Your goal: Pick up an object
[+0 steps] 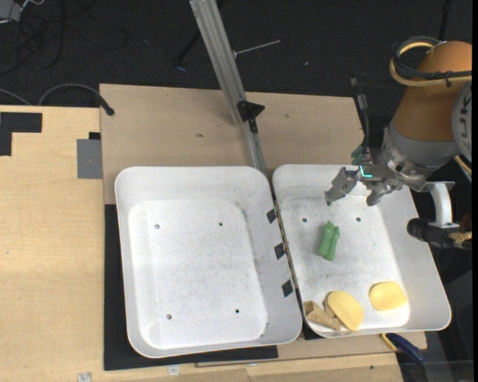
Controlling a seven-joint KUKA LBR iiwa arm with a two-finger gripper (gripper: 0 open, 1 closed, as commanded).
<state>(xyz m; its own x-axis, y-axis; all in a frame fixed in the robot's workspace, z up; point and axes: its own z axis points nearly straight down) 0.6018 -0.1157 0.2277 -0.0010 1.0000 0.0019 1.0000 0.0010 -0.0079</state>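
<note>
In the camera view, a small green object (328, 241) lies near the middle of the right bin (418, 281). Two yellow rounded objects (345, 309) (387, 296) rest near that bin's front edge, with a tan crumbly piece (322, 317) at the front left corner. My gripper (357, 190) hangs over the bin's back part, above and to the right of the green object. Its two fingers are spread apart with nothing between them.
The left bin (135, 237) sits beside the right one, joined by black clips (280, 249) along the shared rim. A slanted metal rail (225, 70) rises behind the bins. The grey arm with its orange band (434, 94) comes in from the right.
</note>
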